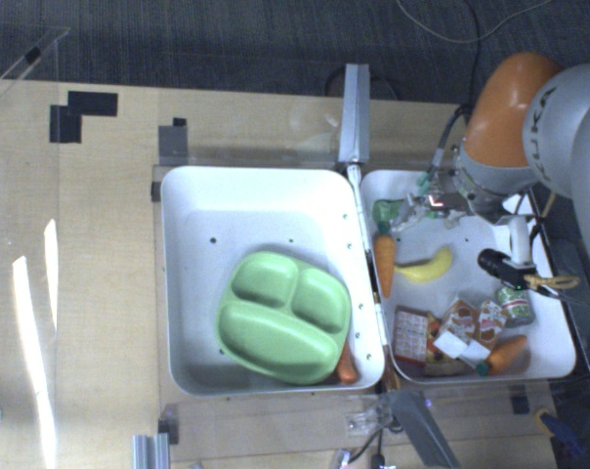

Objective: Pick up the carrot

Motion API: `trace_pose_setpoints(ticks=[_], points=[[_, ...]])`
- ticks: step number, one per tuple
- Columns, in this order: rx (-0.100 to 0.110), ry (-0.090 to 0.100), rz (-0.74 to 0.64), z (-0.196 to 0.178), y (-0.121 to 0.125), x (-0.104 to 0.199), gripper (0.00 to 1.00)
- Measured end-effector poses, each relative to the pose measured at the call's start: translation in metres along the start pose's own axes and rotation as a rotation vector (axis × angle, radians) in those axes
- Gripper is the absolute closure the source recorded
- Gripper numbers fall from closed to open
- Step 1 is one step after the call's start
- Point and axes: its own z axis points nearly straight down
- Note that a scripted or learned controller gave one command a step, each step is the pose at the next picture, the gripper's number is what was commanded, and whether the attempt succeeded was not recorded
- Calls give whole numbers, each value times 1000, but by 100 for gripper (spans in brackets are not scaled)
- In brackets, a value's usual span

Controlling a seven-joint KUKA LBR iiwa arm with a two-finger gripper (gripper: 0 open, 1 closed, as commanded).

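An orange carrot (384, 262) lies lengthwise against the left wall of the right bin (563, 355), tip pointing toward the front. My gripper (430, 203) hangs over the back of that bin, up and to the right of the carrot and apart from it. Nothing shows in its grasp. A second orange carrot-like piece (507, 353) lies at the bin's front right corner. Another orange tip (346, 367) peeks out from under the green plate in the left bin.
A yellow banana (424, 267) lies just right of the carrot. A green packet (388, 210) sits behind it. Small food packs (490, 316) and a red box (409, 333) crowd the bin's front. A green divided plate (285, 316) lies in the left bin (192, 262).
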Motion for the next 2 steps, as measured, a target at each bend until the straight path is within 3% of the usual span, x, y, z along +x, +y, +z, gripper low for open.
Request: trace_pose_setpoints(ticks=[1,2], points=[[2,0,-139,25,37,-34,0],[-2,-1,-206,24,19,-31,0]])
